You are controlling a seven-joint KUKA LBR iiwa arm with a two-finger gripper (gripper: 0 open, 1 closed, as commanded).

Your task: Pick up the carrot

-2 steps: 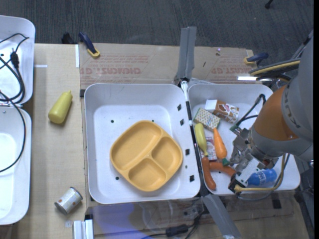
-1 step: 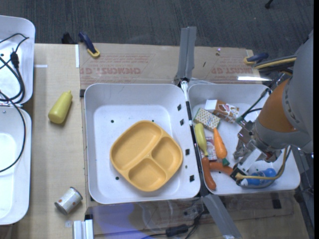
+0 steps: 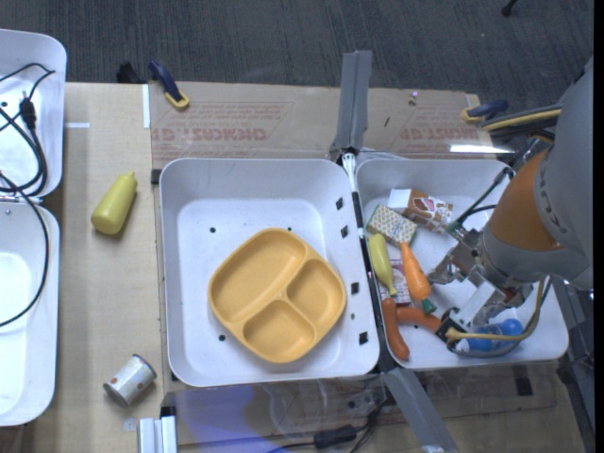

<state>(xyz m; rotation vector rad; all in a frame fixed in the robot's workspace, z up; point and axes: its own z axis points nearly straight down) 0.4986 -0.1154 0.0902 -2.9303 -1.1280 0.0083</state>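
Observation:
The carrot (image 3: 413, 272), orange and tapered with a small green end, lies in the right bin (image 3: 547, 343) near its left wall, pointing towards the back. My gripper (image 3: 446, 272) hangs low in that bin just right of the carrot, roughly level with its middle. A narrow gap seems to separate them, and nothing shows as held. The arm's orange band (image 3: 519, 220) sits above and to the right.
Crowding the carrot are a yellow banana-like piece (image 3: 380, 260), two orange sausage shapes (image 3: 396, 333), a cracker box (image 3: 391, 223), a snack pack (image 3: 429, 210) and a blue item (image 3: 493, 336). The left bin (image 3: 189, 253) holds a yellow divided plate (image 3: 276, 295).

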